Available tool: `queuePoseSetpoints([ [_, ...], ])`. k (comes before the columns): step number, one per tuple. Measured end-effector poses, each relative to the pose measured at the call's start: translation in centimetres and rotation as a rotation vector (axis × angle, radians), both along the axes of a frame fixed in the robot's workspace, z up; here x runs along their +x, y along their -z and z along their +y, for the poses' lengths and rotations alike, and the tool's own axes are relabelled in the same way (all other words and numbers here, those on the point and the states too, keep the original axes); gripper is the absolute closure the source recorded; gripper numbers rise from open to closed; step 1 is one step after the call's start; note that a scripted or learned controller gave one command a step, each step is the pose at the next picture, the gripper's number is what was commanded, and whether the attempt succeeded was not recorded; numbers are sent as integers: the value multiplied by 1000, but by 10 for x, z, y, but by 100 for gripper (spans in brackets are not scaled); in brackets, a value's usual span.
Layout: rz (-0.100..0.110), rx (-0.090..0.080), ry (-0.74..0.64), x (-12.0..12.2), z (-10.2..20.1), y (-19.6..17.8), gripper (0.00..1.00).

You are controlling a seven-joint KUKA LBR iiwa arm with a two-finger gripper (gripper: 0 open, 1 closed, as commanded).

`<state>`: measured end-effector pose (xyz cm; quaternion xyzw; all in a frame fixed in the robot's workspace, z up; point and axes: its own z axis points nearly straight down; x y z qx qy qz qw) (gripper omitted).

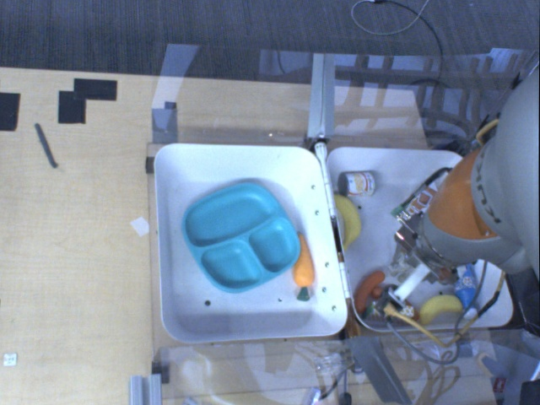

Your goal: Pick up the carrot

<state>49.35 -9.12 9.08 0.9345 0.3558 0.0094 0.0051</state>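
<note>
Arm [515, 154]: bulky, rounded grey casing.
Band [460, 205]: broad orange ring above the wrist.
Wrist [422, 226]: grey metal with a small green circuit board.
Cables [489, 298]: thin yellow and black wires looping beneath.

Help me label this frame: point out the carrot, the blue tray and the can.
carrot [304, 264], camera view, middle of its orange body
blue tray [240, 234], camera view, ridge between its compartments
can [361, 183], camera view, its side

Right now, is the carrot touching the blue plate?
Touching, it seems. The camera view shows the carrot lying in the left bin right along the blue plate's right edge, with no white gap between them.
</note>
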Motion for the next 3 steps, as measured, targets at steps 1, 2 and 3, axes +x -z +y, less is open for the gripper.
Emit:
queuePoseSetpoints([
  [1, 2, 11, 347, 0, -7, 0, 100],
  [2, -1, 6, 522, -1, 4, 0, 100],
  [3, 18, 10, 519, -6, 79, -94, 100],
])
